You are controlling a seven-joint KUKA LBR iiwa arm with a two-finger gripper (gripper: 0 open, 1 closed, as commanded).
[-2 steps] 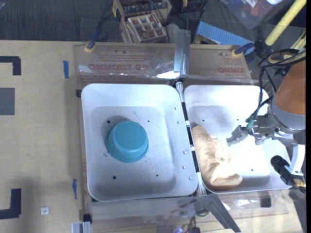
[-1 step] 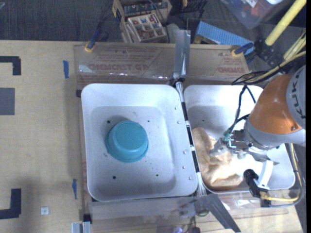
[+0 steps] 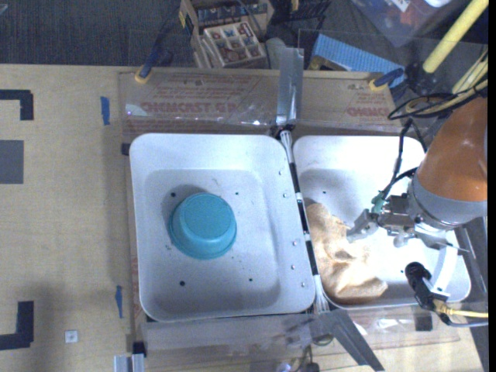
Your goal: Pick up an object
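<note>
The gripper (image 3: 364, 227) is hanging low inside the right bin (image 3: 341, 157), at the end of the grey wrist that is reaching in from that bin's far side, and its metal tip is sitting just at the upper edge of the tan cloth (image 3: 337, 254). Whether it is released or clenched is something the camera view is not letting me tell; the wrist hardware is crowding that spot, and I am not seeing cloth gathered up inside it.

The tan cloth is lying crumpled along the wall of the right bin nearest the divider between the two bins, running from about the middle of that wall down toward the bin's near corner. It is looking like a soft, light rag: limp, bunched into folds, nothing that will break. I am judging that it will sag and drape once lifted, and that a shallow pinch on a single layer could slip free. The better hold is probably on a raised ridge or thick bunch of folds near the middle of the heap, pressed down well into the fabric.

Across the divider from the right bin, a blue bowl (image 3: 203, 225) is sitting upside down in the middle of the left bin (image 3: 209, 149). It is looking stiff, smooth and rounded, likely harder for two fingers to take.
</note>
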